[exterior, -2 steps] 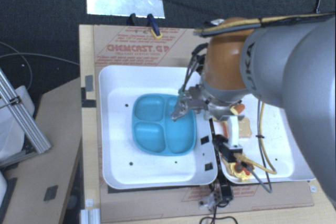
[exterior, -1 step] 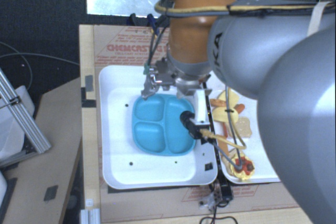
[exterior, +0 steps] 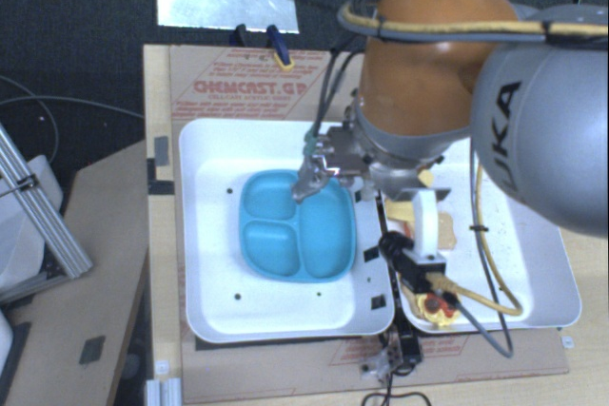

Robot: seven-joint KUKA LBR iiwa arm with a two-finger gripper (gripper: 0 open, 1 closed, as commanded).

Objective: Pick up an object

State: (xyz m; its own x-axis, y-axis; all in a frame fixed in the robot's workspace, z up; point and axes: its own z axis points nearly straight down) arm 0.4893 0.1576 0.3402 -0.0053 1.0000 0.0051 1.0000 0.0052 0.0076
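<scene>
Over the left bin (exterior: pixel 205 233) we see the gripper (exterior: pixel 309 181) at the blue tray (exterior: pixel 295 228) (divided); its opening we cannot tell.

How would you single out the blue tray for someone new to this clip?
Start at the left white bin of the two. The blue tray lies flat in its middle, under the hand. It is the one bright blue thing, divided into three compartments.
</scene>
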